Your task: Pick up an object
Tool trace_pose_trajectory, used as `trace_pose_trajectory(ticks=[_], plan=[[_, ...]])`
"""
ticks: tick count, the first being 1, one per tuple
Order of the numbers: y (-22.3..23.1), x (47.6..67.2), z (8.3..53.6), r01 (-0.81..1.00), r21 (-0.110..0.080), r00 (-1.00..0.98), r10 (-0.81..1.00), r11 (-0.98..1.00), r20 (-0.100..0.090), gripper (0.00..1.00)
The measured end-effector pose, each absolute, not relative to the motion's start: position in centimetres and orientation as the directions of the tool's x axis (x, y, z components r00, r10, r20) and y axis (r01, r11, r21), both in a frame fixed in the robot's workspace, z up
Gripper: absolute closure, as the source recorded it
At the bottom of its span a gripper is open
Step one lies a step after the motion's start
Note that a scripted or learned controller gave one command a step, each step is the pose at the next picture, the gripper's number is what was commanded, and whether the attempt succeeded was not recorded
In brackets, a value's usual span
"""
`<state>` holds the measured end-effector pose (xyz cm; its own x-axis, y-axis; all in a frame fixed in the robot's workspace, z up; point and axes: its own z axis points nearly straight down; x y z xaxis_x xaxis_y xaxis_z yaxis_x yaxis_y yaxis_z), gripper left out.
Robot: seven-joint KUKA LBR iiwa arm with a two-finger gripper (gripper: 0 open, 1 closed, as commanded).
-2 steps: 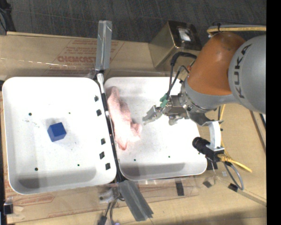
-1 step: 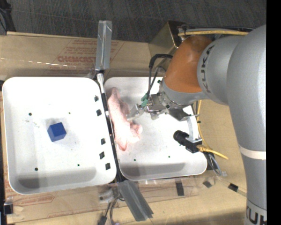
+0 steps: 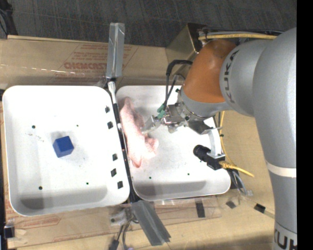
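Two candidate objects, catalogued against the divider [image 3: 116, 134] between the bins: a pink cloth-like item [image 3: 136, 134], limp and crumpled, lying lengthwise in the right bin [image 3: 198, 189] just beside the divider; and a blue cube [image 3: 63, 146] in the left bin [image 3: 21, 139], well away on the divider's far side. Step in hand, as judged: closing on the pink item. Gripper [image 3: 152, 125]: positioned over the item's edge farthest from the divider, fingertips low and apparently at or touching the fabric; the opening between the fingers is too small and cluttered to read, so its state cannot be told, and no fabric is visibly pinched. Handling note: soft goods bunch and slip, so a grasp is best taken on a raised fold near the item's thick middle rather than a thin fringe, with the descent kept vertical and clear of the divider, and the lift slow enough for the trailing cloth to follow. Arm: reaches in from the side opposite the divider, orange band [image 3: 208, 72] above the wrist, wrist pitched downward and angled towards the divider.
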<state>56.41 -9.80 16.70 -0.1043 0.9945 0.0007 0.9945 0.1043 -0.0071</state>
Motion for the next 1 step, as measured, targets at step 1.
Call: trace_pose_trajectory(ticks=[1], plan=[[-10.22, 57.02, 9.85, 0.972, 0.01, -0.236, 0.972, 0.236, -0.004, 0.0]])
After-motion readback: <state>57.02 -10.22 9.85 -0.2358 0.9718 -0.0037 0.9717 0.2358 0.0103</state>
